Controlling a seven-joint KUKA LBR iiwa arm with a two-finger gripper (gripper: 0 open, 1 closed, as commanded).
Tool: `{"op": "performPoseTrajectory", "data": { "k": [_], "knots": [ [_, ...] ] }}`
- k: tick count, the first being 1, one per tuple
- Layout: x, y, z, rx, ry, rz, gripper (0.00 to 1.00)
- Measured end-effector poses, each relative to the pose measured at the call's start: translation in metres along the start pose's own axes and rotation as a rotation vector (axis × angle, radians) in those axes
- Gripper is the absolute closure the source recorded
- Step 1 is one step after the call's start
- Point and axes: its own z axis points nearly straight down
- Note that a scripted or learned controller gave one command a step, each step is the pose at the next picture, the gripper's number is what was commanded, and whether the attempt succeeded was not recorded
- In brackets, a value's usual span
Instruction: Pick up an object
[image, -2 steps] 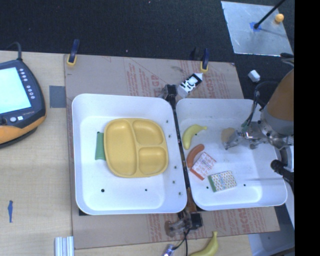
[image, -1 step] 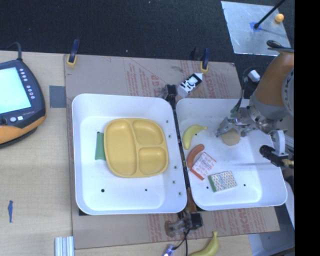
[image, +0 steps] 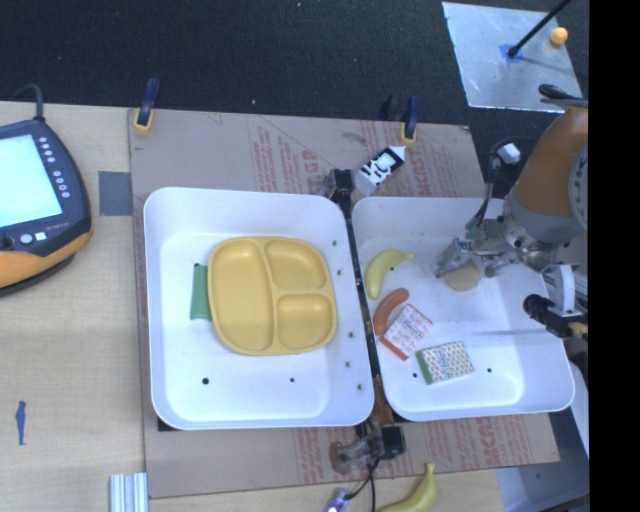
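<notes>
Claw (image: 458, 262) low in right bin (image: 520, 395), tan lump (image: 462, 281) just beneath its tips, grip state unclear, banana (image: 384, 268) off to its left.

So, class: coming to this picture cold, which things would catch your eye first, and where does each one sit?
The big yellow divided tray dominates the left bin. In the right bin, a yellow banana lies near the dividing edge. At the right, the gripper hangs low over a small tan object.

teach pendant (image: 35, 205), blue clamps (image: 146, 106), cardboard sheet (image: 260, 155)
</notes>
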Motion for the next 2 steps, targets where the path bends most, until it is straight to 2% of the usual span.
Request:
{"op": "performPoseTrajectory", "data": {
  "k": [1, 2],
  "knots": [
    [0.000, 0.000, -0.011, 0.001, 0.000, -0.002, 1.00],
    [0.064, 0.040, 0.000, -0.002, -0.001, -0.001, 1.00]
  ]
}}
